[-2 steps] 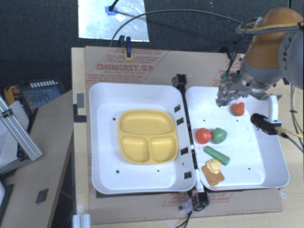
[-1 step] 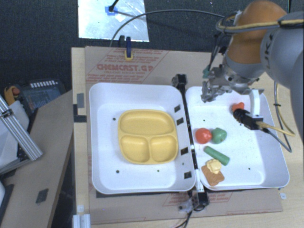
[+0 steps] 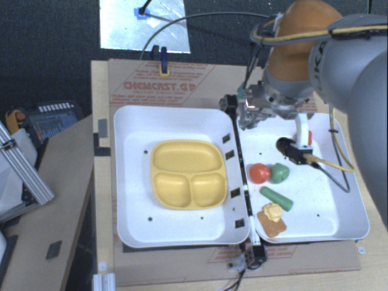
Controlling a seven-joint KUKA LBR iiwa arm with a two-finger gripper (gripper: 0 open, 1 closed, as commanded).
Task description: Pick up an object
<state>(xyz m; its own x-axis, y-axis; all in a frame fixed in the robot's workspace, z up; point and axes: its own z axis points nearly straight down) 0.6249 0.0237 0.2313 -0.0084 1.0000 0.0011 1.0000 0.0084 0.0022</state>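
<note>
So far nothing lifted: small red round toy, round green toy, green cylinder and orange-yellow toy piece all lie in the right white bin. Gripper hovers above that bin's far-left corner; cannot tell its opening, nothing visibly held.

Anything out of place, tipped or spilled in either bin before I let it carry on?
Nothing stands out. The yellow divided tray lies flat in the left bin. In the right bin, the red ball, round green piece, green cylinder and yellow-orange toy all sit inside the walls, unspilled.
</note>
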